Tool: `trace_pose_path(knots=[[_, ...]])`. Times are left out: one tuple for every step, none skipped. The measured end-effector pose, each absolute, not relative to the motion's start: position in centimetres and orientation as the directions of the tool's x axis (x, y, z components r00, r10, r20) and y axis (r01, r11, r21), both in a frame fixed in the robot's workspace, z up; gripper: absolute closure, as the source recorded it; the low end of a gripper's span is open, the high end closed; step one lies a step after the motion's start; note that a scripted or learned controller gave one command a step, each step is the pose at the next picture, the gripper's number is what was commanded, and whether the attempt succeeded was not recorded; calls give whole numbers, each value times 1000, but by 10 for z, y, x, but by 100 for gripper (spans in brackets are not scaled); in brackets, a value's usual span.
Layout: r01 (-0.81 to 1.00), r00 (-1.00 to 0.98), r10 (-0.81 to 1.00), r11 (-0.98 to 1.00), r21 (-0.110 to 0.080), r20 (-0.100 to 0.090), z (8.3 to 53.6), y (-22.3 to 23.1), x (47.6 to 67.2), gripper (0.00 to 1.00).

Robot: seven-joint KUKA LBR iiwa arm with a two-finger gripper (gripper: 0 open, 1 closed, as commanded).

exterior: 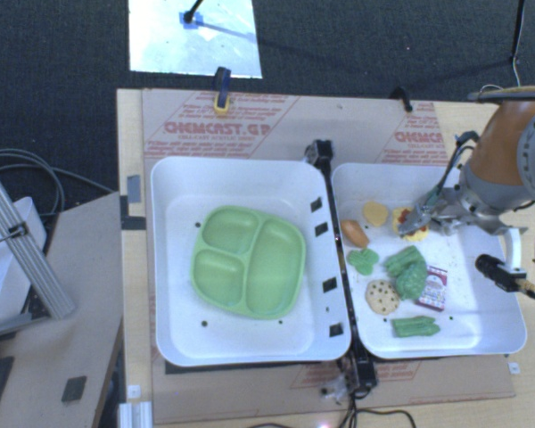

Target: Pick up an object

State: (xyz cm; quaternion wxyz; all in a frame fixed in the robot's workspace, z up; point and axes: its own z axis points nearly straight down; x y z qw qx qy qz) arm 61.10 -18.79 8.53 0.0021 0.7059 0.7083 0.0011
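The right bin holds several small items: a yellow round piece, an orange oblong piece, a small green piece, a crumpled green item, a cookie, a red and white packet and a green pod. My gripper is low in the upper middle of this bin, right over a yellow and red item that it partly hides. Whether it touches that item is unclear.
The left bin holds a green divided plate. A black divider with clips runs between the bins. The arm's grey and orange wrist hangs over the right bin's far right corner.
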Motion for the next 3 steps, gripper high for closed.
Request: trace_pose_path(knots=[[1000, -5, 1000, 5, -1, 1, 85, -194, 642, 0], [999, 0, 1000, 1, -49, 17, 83, -200, 661, 0], [999, 1, 1000, 0, -45, 17, 83, -201, 661, 0]])
